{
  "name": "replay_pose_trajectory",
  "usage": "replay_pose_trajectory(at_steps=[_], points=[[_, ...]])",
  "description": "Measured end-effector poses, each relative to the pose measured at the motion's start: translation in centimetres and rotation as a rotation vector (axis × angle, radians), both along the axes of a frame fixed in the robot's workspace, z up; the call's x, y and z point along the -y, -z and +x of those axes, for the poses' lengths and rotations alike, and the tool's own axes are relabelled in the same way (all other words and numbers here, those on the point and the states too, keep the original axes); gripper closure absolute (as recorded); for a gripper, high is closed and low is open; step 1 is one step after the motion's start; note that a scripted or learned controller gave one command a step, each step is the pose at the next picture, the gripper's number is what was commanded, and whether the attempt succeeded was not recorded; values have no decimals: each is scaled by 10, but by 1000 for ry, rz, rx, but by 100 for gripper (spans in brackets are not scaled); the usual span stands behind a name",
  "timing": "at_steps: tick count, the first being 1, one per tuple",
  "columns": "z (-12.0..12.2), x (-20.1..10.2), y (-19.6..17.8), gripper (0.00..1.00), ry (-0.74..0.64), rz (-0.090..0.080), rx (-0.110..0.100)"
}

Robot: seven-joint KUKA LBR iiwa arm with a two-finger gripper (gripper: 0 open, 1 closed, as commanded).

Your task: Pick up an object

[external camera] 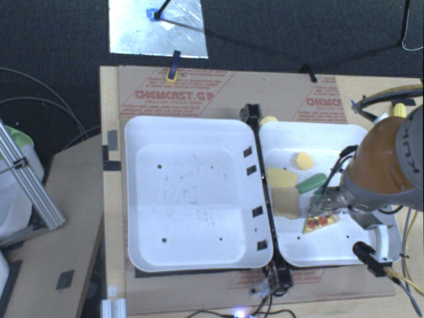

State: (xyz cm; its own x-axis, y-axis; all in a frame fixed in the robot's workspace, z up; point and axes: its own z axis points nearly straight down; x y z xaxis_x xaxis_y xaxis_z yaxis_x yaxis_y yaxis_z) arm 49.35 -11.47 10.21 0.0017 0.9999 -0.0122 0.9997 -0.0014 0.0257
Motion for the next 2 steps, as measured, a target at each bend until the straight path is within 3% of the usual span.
replay_pose_trajectory(at_steps=[1,2], points=[[28,-85,-192,100,-16,14,-5],[7,-133,-229,100,-9,13,-21]])
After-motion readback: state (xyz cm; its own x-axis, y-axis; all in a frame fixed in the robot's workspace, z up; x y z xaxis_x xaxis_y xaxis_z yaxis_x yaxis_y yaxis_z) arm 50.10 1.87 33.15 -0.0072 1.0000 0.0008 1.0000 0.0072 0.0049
